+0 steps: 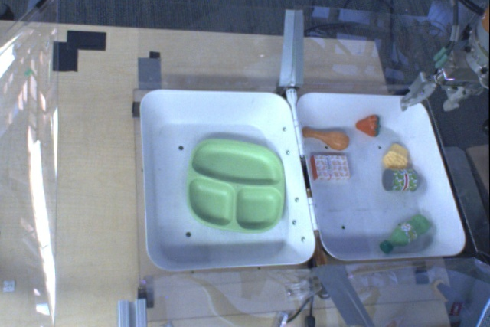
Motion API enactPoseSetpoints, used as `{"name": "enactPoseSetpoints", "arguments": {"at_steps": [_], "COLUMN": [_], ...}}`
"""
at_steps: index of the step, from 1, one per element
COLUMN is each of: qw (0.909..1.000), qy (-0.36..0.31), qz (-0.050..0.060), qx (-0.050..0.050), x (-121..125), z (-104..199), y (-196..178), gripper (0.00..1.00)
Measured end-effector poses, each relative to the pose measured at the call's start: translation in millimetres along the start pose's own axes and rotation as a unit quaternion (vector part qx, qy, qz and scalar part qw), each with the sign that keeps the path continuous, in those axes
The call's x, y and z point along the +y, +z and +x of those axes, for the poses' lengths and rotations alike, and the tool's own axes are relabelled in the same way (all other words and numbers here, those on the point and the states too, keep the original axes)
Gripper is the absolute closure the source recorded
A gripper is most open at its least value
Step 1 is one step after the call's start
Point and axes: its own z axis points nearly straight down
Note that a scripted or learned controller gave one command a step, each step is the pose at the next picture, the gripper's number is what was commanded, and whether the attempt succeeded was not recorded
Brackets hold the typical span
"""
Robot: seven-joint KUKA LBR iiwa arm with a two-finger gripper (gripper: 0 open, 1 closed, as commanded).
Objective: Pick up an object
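Highest over the worktop, your pincer (436, 88) hovers off the right bin's (452, 203) far corner, carrying nothing; whether it is apart or together, you cannot tell. Just below-left lies the red toy (368, 125), then the yellow piece (396, 157). You're at the approach: next, centre over one and descend.

Pale wood bench (84, 188) carries 2 shallow white bins side by side, touching: left bin (164, 241), right bin (444, 203). Black tape patch (76, 47) near far-left corner.
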Motion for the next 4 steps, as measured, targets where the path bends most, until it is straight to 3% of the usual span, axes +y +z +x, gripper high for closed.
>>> {"name": "enactPoseSetpoints", "arguments": {"at_steps": [1, 2, 3, 4], "qw": [1.0000, 0.9969, 0.9915, 0.9914], "qy": [-0.010, -0.079, -0.130, -0.130], "qz": [0.000, -0.002, -0.004, -0.008], "qx": [0.000, 0.000, -0.001, -0.002], "x": [49, -32, -68, -65], "z": [-18, -19, -19, -19], "y": [177, 197, 195, 183], "gripper": [0.00, 0.00, 0.00, 1.00]}}
